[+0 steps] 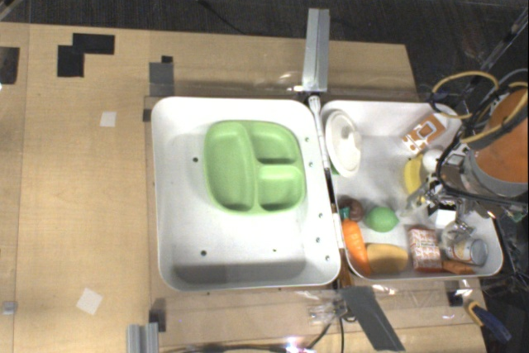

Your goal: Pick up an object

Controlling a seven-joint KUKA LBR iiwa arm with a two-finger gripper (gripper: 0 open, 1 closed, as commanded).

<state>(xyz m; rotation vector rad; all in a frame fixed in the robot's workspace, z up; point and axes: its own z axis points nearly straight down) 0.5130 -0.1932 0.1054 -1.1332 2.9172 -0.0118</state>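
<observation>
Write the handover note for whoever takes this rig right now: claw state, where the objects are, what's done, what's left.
Claw: low over the right bin, near its right side; open or shut cannot be told from this view, and nothing is seen held.
Right bin holds: white bowl at the left wall, banana, green ball, carrot, a brown bread-like item, red-and-white packet, a can near the claw.
Left bin: a green divided tray.
Done: arm is down among the objects.
Left: grasp one object and lift it.
</observation>
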